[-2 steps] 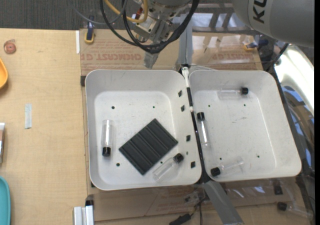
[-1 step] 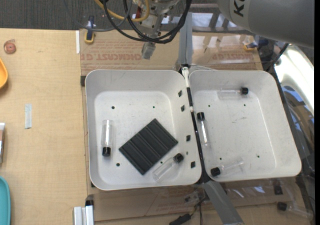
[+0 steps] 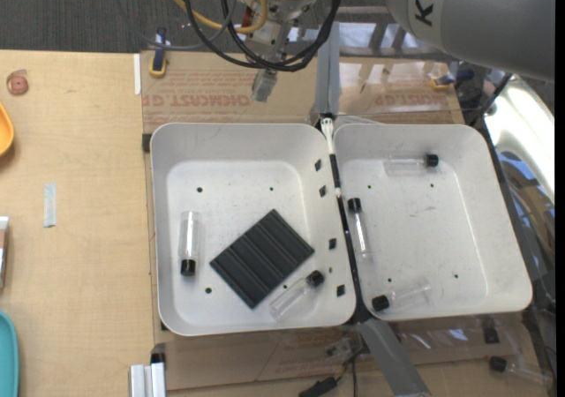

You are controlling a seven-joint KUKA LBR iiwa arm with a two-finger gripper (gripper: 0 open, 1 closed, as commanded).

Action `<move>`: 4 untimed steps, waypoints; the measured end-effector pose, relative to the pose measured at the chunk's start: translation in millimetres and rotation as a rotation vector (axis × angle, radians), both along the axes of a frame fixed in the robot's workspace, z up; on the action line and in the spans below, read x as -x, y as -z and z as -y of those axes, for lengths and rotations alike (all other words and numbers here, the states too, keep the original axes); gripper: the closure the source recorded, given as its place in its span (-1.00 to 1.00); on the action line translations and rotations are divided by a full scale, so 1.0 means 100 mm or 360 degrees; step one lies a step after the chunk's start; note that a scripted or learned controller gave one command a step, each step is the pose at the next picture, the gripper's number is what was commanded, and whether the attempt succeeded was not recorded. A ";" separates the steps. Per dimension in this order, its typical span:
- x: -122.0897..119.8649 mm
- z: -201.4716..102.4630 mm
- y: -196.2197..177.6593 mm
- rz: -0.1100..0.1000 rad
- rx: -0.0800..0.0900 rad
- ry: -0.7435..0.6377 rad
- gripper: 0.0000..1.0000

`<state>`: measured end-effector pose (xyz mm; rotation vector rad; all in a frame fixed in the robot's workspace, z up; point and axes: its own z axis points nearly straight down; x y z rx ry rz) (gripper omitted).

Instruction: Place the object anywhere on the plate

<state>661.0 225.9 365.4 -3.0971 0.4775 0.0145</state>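
The plate (image 3: 262,258) is a dark ribbed rectangle lying at an angle on the floor of the left bin (image 3: 168,166). A clear vial with a black cap (image 3: 187,243) lies left of the plate. Another clear vial (image 3: 296,294) lies at the plate's lower right corner, close to its edge. My gripper (image 3: 265,85) hangs high over the cardboard behind the left bin's back rim, apart from every vial. Nothing shows in its grasp.
The right bin (image 3: 494,210) holds three more capped vials: one (image 3: 410,164) near the back, one (image 3: 357,228) along the left wall, one (image 3: 402,296) at the front. Yellow and black cables (image 3: 221,25) loop around the wrist. Wooden bench lies to the left.
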 end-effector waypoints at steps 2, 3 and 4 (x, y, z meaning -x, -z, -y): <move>-0.02 0.03 -0.15 -0.0011 -0.0016 0.0028 1.00; 0.86 0.06 -0.11 0.0008 0.0010 -0.0140 1.00; 0.26 0.09 0.90 0.0006 0.0011 0.0174 1.00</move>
